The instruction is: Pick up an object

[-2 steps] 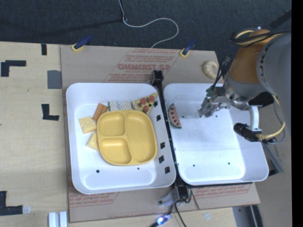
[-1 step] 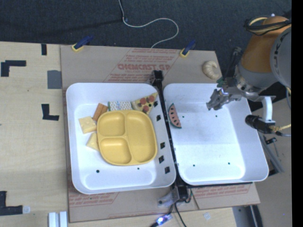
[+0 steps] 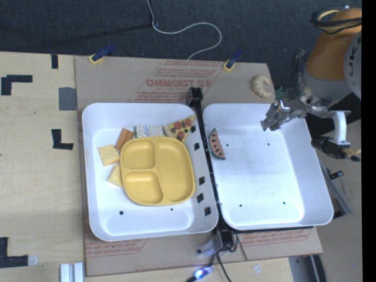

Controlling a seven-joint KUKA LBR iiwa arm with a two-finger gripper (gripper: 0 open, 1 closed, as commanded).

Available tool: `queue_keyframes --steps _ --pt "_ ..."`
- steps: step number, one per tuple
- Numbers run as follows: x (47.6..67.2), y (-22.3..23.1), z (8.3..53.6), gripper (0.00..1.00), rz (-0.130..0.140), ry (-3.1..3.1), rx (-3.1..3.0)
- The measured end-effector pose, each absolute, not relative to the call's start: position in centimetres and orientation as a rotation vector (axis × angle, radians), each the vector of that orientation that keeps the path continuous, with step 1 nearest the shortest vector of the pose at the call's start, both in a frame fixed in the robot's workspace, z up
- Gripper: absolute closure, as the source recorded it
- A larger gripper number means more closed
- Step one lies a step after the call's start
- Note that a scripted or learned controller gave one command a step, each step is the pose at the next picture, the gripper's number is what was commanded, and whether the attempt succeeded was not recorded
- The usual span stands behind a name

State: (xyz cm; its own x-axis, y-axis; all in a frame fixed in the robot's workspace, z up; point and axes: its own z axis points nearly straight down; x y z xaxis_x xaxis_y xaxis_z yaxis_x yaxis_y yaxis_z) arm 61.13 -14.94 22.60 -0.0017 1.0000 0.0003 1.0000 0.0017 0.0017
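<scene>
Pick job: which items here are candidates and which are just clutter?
Candidates: watermelon slice, yellow divided plate, pizza slice, cracker squares, with the gripper over the right bin.

Clutter: white cable, blue clamps, beige lump on the cardboard.
</scene>
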Motion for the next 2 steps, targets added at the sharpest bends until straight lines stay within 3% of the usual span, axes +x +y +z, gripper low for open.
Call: queue_keyframes --steps 2 --pt "59.8 -4.9 24.1 1.0 0.001 2.231 2.215"
